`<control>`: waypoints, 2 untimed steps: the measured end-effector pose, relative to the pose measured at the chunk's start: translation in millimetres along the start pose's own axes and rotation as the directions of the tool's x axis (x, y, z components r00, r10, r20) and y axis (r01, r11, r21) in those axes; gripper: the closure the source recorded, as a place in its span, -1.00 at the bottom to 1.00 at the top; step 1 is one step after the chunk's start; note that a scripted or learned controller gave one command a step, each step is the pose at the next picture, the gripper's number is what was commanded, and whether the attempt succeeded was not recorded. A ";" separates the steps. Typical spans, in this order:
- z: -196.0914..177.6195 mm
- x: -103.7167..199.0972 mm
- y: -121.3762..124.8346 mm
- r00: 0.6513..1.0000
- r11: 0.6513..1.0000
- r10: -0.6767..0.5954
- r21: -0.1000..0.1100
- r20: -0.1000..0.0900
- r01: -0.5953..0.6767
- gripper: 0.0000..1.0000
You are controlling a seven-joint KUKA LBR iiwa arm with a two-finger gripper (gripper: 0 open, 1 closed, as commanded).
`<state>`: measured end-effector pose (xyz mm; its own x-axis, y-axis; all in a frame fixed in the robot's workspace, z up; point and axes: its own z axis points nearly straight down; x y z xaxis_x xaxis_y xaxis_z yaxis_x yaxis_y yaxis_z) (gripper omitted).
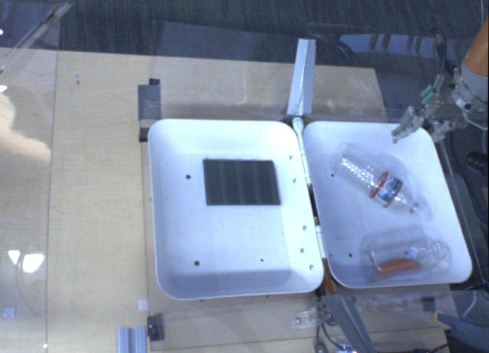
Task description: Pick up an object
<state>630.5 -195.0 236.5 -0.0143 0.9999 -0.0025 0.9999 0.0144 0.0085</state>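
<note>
Two clear bottles lie in the right bin [451, 191]. The gripper [405, 128], fingers spread and empty, hangs over its far corner; the nearer bottle [374, 179] lies diagonally below-left of it.

The desk [92, 214] looks like pale, matt wood. Both bins, the left bin [229, 267] and right bin [428, 191], are smooth white plastic with a faint sheen. The bottle [374, 179] and tumbler [401, 256] are clear, glossy plastic.
</note>
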 end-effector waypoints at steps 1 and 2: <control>125.2 16.7 -9.3 0.997 0.997 -0.078 0.001 -0.001 0.078 -1.00; 144.3 66.3 -55.7 0.994 0.994 -0.110 -0.009 0.016 0.111 -1.00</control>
<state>575.0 -129.9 91.6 -0.1245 0.9920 -0.0194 0.9920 0.1248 0.0172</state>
